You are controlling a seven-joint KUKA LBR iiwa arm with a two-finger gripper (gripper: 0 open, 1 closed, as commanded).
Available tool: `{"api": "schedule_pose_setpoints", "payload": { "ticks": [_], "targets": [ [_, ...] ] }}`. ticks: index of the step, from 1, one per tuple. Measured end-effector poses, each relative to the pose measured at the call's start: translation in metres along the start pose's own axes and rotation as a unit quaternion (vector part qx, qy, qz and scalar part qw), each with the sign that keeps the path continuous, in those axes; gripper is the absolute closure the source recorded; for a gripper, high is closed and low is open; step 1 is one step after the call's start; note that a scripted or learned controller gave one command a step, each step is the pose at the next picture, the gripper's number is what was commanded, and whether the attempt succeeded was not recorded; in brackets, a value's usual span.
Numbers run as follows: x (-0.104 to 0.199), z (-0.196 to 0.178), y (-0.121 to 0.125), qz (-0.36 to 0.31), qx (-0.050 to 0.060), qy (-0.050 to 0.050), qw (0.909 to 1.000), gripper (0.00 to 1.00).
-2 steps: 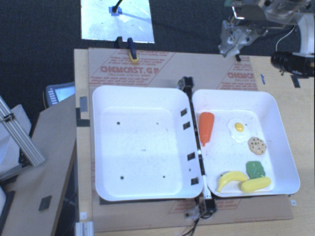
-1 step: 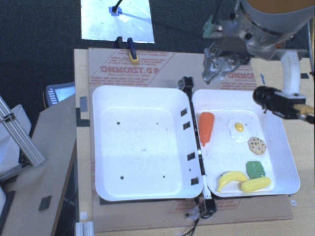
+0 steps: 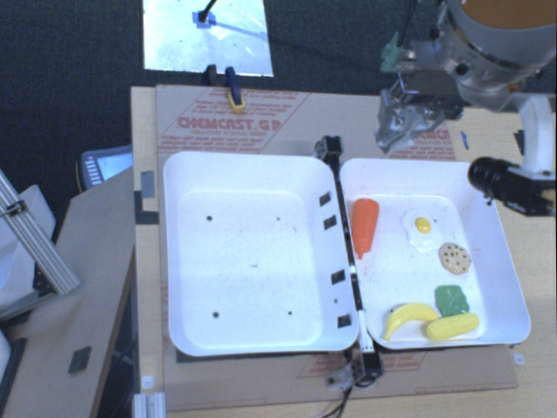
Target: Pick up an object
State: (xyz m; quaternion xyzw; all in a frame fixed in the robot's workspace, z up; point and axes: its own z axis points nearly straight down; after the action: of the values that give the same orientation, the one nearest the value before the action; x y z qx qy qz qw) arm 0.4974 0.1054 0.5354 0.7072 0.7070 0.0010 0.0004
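Note:
The right bin (image 3: pixel 500 233) holds an orange carrot (image 3: pixel 364 225) at its left side. Right of it lies a fried egg (image 3: pixel 422 229), with a round cookie (image 3: pixel 453 257) just below. Near the front wall sit a green piece (image 3: pixel 451 299), a yellow banana (image 3: pixel 407 317) and a yellow corn-like piece (image 3: pixel 452 326). My gripper (image 3: pixel 402 131) hangs above the back rim of the right bin, high over the toys, with nothing seen between its fingers.
The left bin (image 3: pixel 174 259) lies beside the right one, joined by a black clamp strip (image 3: pixel 341 242). A black cylinder (image 3: pixel 505 181) on the arm's mount juts over the right bin's far right rim. A shiny plate (image 3: pixel 207 24) lies behind the bins.

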Motion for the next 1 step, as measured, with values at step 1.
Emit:
{"api": "schedule_pose_setpoints", "payload": {
  "ticks": [1],
  "targets": [
    [-0.0002,0.0001,-0.0027,-0.002,0.0,0.0,1.0,1.0]
  ]
}}
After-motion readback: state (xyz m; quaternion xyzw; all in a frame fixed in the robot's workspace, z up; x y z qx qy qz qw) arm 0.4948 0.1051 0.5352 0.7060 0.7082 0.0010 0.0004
